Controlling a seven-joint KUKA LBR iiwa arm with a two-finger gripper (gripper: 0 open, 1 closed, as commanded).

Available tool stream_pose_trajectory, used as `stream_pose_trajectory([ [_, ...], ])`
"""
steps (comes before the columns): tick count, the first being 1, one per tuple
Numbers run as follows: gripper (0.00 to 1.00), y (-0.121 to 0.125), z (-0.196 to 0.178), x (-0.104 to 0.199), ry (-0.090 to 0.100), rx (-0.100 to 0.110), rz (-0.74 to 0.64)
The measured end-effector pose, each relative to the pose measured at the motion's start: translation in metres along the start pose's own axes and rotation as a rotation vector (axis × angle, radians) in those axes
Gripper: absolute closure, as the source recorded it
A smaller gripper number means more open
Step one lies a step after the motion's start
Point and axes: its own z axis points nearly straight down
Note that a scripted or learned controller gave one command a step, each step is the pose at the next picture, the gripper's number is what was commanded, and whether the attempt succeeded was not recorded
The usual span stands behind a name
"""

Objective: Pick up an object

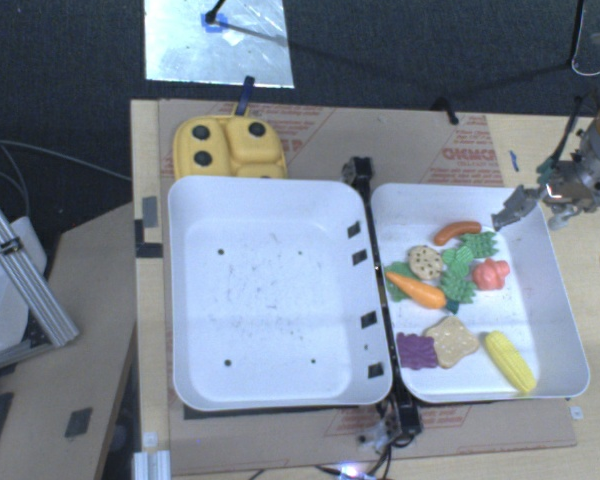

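The right bin [560, 298] holds several toy foods. An orange sausage [457, 232] lies at the back. In front of it are a cookie [426, 262], green leaves [462, 268] and a red fruit [492, 274]. A carrot [416, 289] lies toward the divider. Purple grapes [414, 349], a toast slice [451, 340] and a corn cob [509, 359] sit at the front. My gripper [535, 214] hovers over the bin's back right corner, right of the sausage. It is open, with nothing between its fingers.
The left bin [270, 298] stands beside the right one, with black clips [365, 288] along the shared wall. A yellow moulded toy [228, 148] sits behind the left bin. A silvery sheet [218, 28] lies on the floor beyond the bench.
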Motion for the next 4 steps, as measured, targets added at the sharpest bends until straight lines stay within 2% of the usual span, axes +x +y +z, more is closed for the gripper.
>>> stream_pose_trajectory([
  [1, 0.0, -0.055, 0.086, 0.063, 0.006, 0.01, -0.004],
  [2, 0.0, 0.029, 0.11, -0.006, -0.004, -0.007, 0.002],
  [3, 0.0, 0.084, 0.158, -0.024, -0.002, -0.008, -0.003],
  [4, 1.0, 0.085, 0.141, -0.023, -0.003, -0.015, -0.005],
])
